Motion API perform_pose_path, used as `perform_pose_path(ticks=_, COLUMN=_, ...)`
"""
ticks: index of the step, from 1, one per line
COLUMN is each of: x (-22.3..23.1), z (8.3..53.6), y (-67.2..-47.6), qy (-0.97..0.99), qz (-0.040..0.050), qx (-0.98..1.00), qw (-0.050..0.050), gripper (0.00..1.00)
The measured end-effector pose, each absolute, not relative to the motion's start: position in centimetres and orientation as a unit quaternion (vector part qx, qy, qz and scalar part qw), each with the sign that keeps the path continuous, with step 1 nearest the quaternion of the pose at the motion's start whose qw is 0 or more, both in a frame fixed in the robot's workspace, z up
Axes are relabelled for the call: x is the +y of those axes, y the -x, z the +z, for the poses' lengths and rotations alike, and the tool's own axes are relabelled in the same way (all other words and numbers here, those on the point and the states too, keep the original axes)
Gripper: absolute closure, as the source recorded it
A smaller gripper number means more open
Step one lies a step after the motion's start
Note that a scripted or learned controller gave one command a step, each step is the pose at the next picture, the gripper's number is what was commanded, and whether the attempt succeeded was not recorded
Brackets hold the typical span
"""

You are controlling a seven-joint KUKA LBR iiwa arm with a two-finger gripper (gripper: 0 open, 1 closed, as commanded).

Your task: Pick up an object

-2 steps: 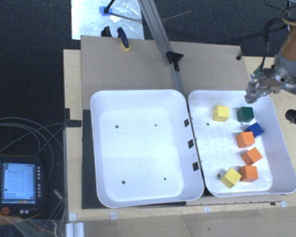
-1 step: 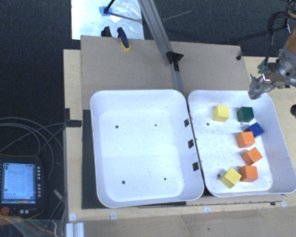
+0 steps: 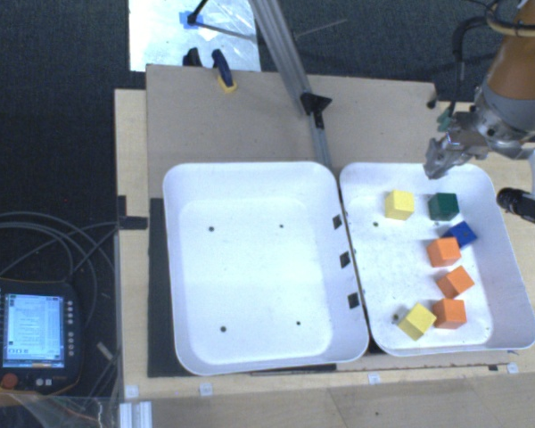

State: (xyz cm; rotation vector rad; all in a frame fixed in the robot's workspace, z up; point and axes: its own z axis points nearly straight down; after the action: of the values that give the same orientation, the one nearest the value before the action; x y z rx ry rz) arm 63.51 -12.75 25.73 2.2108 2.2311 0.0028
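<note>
Right bin (image 3: 508,306): seven small cubes, two yellow (image 3: 399,204), three orange (image 3: 443,251), one dark green (image 3: 443,206), one blue (image 3: 463,234); grey-and-orange arm (image 3: 517,78) reaches in from the right, gripper (image 3: 441,160) poised over the bin's far edge near the green cube, holding nothing visible.

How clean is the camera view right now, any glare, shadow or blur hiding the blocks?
Camera view: the right bin is evenly lit and its blocks read crisply, green block included; strong glare on the shiny sheet at the top; the gripper looks slightly soft, so its fingers are hard to read; shadows are faint.
</note>
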Motion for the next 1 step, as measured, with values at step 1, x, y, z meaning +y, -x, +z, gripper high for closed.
perform_pose_path(ticks=1, x=-7.27, z=25.74, y=-62.46, qy=-0.703, qz=0.0010, qx=0.711, qw=0.000, gripper=1.00)
